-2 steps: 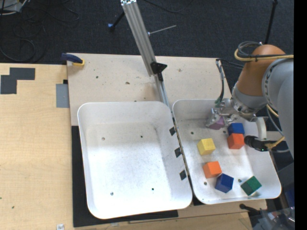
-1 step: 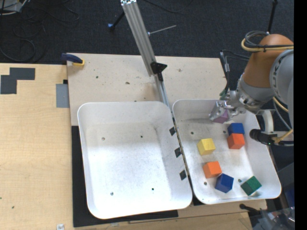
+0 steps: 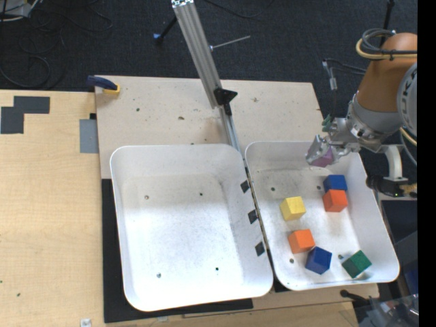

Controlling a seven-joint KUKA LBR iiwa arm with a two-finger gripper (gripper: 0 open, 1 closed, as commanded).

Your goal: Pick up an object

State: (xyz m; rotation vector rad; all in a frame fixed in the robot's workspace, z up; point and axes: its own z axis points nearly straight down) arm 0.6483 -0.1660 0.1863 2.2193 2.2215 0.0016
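While the grey two-finger gripper (image 3: 320, 154) hangs over the back rim of the right white plastic bin (image 3: 381, 251), you cannot tell what it grasps; a purplish shape sits at its tip. Your cubes lie nearer: blue cube (image 3: 335, 182) touching red cube (image 3: 334, 200). Choose the yellow cube (image 3: 293, 208), standing apart.

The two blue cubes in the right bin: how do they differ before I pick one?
The upper blue cube sits near the bin's far right side, touching the red cube just below it; the lower blue cube lies near the front rim, beside the orange cube. The upper one looks a lighter blue and is partly hidden by the red cube; the lower one looks darker and is fully visible. Both look alike in size.
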